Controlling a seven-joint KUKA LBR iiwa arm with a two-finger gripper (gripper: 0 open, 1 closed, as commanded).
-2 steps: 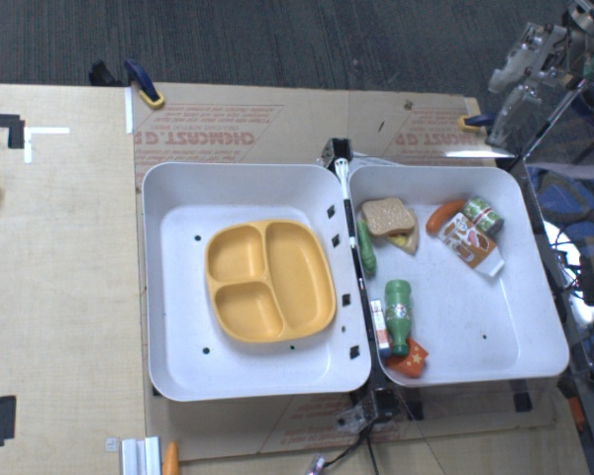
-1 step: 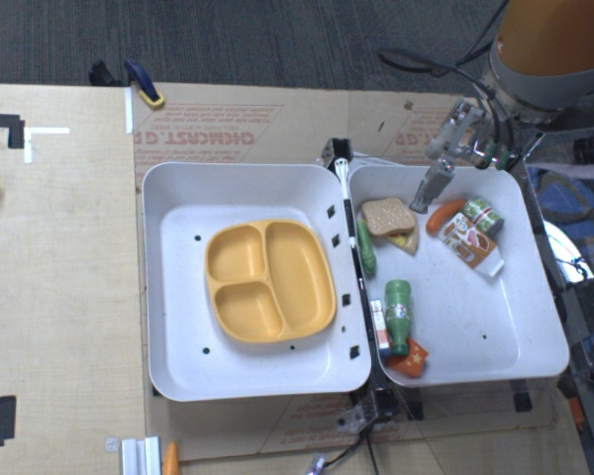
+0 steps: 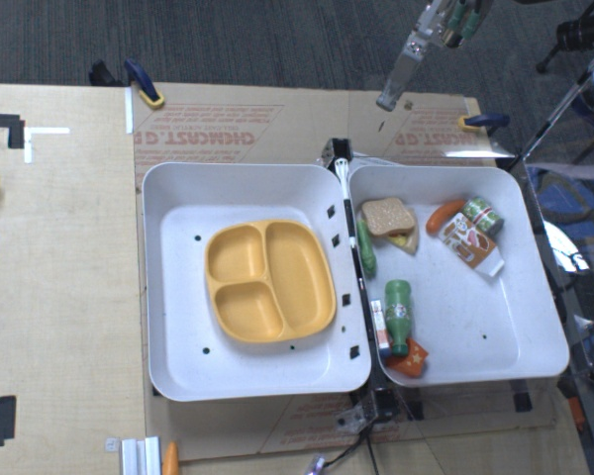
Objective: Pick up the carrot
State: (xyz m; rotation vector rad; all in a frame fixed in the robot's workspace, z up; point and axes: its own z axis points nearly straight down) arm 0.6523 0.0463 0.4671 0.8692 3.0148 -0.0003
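Below distant hand (image 3: 388, 100), carrot (image 3: 443, 217) in right bin (image 3: 535, 334).

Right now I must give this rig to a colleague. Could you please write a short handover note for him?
Gripper: raised over the cardboard behind the right bin, with nothing seen in it.
Carrot: lies in the far part of the right bin, between the sandwich and a carton, and seems to touch the carton.
Done: nothing yet; the carrot is not grasped.
Left: move over the carrot, descend, grasp, lift.
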